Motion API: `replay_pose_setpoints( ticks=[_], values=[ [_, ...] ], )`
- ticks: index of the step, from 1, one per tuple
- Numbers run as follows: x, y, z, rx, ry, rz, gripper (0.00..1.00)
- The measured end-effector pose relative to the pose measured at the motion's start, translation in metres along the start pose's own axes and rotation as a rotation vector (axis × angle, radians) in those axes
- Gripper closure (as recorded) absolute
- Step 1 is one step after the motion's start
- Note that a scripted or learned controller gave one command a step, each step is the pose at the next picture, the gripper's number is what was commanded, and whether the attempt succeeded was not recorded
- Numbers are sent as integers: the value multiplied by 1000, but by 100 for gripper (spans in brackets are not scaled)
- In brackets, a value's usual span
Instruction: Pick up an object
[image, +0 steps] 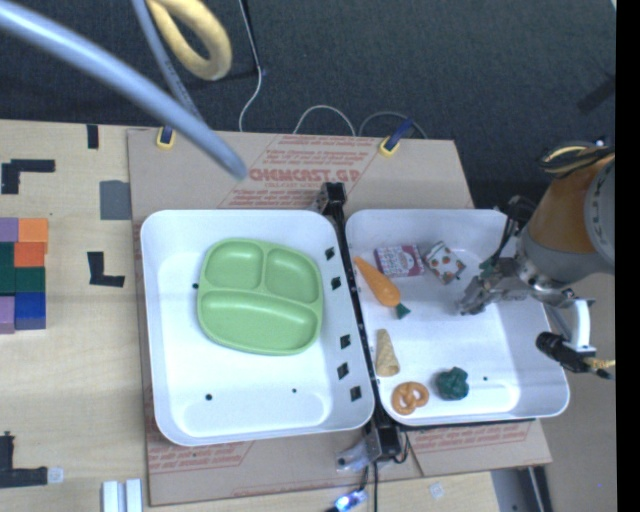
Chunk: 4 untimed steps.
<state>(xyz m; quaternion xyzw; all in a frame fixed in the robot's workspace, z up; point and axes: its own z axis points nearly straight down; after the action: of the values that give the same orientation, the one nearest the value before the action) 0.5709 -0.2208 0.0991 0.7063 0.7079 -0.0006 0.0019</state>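
A: Claw low in the right bin, nothing visibly between its tips; can't tell its state.
B: Step?
A: Looks like approach. Next: centre over one item, descend, close.
B: Contents?
A: Near: pretzel, green lump, cone. Farther: carrot, two packets. Left bin: green divided plate.

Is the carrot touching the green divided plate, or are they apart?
Apart. The camera view shows the carrot in the right bin and the green plate in the left bin, across the divider.
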Motion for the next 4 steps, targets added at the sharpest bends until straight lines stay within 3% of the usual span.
replay_pose_setpoints(
  ticks=[2, 3, 4],
  values=[
    [-1, 6, -125, -1, 2, 1, 100],
    [-1, 7, -164, -1, 2, 0, 100],
    [49, 3, -149, 4, 4, -2, 100]
  ],
)
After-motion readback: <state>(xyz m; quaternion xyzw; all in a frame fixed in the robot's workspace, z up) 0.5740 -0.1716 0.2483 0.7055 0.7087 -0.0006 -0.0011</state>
